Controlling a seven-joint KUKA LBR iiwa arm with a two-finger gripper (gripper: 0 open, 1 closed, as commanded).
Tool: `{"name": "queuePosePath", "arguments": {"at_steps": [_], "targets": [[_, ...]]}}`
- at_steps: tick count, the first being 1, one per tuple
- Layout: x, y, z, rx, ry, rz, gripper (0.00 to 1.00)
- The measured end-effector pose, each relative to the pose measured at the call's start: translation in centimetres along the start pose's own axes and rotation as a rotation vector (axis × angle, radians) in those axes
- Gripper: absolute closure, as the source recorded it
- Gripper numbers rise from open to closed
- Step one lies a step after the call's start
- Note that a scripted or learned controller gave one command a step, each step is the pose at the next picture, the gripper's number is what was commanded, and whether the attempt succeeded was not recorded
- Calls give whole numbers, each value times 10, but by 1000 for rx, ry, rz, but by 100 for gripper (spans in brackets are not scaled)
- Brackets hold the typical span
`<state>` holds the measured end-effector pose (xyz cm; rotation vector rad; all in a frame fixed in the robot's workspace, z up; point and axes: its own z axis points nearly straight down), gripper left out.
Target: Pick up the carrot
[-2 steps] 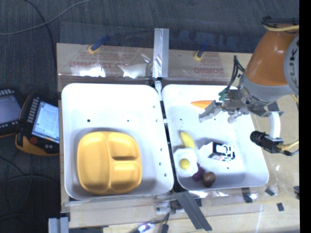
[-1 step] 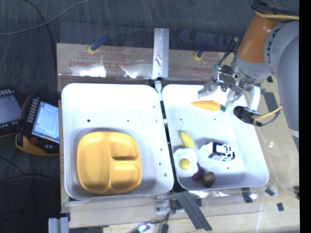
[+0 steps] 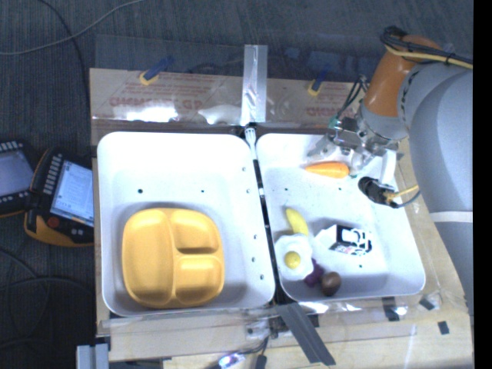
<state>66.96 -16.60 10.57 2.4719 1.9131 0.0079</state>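
The grey arm (image 3: 442,121) leans in over the right bin (image 3: 400,260), and the claw (image 3: 355,151) sits right at the carrot's fat end; whether it's spread or pinched, I cannot tell from here. The carrot (image 3: 328,170) lies flat just left of the claw, near the bin's far wall. To do this well: close squarely across it, then lift straight. The left bin (image 3: 154,160) carries a yellow divided tray (image 3: 173,256). Nearer the camera than the claw: a white carton (image 3: 350,239), fried egg (image 3: 292,254), banana (image 3: 297,221). The wooden surface (image 3: 192,91) sits on dark carpet (image 3: 46,60).
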Motion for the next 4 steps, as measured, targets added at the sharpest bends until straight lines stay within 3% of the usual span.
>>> {"name": "queuePosePath", "arguments": {"at_steps": [1,2,3,4], "targets": [[-2,-13,5,-19,-6,-226,0],[-1,-12,-5,-21,-5,-227,100],[-26,-61,13,-1,5,-342,100],[-26,-62,15,2,6,-342,0]]}}
